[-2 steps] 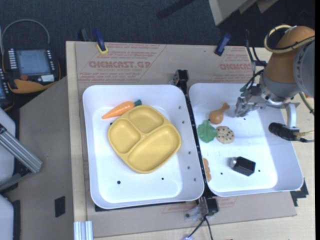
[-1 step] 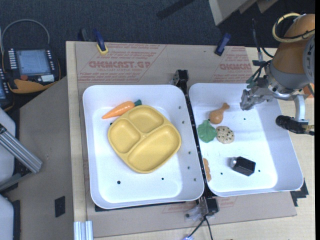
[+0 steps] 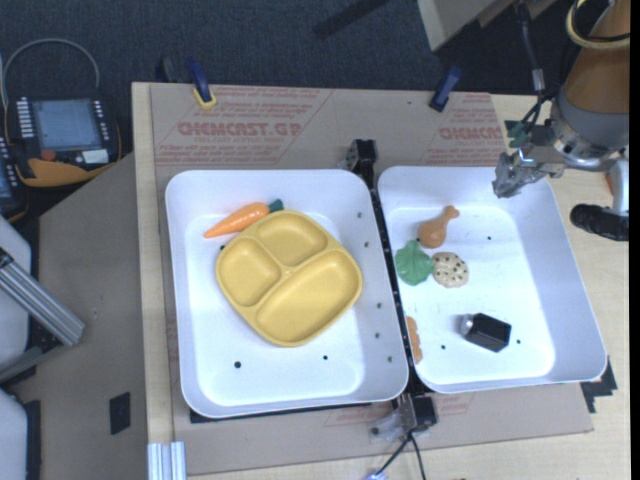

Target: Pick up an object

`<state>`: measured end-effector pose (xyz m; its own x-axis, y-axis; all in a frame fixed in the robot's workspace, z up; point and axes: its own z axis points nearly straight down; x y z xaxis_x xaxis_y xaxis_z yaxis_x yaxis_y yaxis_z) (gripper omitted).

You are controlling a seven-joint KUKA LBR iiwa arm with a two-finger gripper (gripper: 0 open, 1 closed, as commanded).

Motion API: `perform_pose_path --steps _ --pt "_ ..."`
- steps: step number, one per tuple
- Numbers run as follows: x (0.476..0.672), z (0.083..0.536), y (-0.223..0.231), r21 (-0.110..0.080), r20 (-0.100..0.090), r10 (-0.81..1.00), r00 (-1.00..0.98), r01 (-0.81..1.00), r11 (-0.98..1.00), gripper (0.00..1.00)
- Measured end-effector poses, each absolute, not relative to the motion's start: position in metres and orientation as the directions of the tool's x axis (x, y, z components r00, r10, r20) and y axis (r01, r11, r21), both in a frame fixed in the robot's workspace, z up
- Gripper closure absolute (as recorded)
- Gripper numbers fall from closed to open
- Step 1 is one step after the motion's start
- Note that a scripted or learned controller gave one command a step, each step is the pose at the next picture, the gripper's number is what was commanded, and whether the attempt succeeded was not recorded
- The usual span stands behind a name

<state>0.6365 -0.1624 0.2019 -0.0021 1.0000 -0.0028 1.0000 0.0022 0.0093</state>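
My fingers hang over the right bin's far rim; their spread I cannot tell. Nothing sits between them. Nearest: drumstick. Beyond it: green leaf, cookie, black block. Left bin: yellow plate, carrot.

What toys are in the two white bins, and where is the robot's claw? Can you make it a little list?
left bin: yellow divided plate; toy carrot lying by the plate's far edge
right bin: toy drumstick; green leafy piece; cookie beside the green piece; small black block nearer the front
gripper: over the far right corner of the right bin, nothing seen in it
arm: grey with orange band, coming in from the right
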Motion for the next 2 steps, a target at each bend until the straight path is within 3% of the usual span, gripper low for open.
perform_pose_path --steps 1,2 --pt "0.638 0.236 -0.163 0.007 -0.002 1.000 -0.001 1.000 0.001 1.00" --pt "0.629 0.224 -0.111 -0.003 0.002 1.000 -0.005 1.000 0.005 1.00"
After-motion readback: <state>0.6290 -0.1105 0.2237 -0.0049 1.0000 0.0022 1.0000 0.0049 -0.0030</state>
